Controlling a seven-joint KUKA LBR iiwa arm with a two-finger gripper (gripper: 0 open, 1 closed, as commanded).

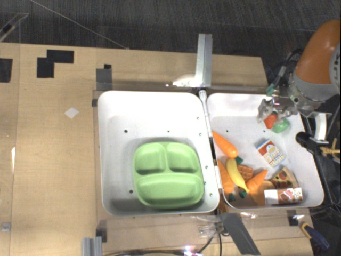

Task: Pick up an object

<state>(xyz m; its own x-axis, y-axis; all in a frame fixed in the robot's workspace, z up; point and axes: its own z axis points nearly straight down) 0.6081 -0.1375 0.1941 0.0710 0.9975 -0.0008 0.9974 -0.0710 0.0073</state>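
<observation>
My gripper [274, 114] hangs over the far right part of the right bin [234, 116]. A small red toy with a green part [276, 123] sits between its fingertips, and the fingers are closed on it. Lower in the same bin lie an orange carrot [225, 144], a yellow banana [236, 175], a small printed carton [270, 152] and a white and red box [283, 195].
A green divided plate [168, 174] fills the near half of the left bin [122, 116]. More toy food is piled at the right bin's near edge: a brown waffle [246, 171], a second carrot [257, 180] and a brown wedge [282, 177]. A metal post [204, 63] stands behind the bins.
</observation>
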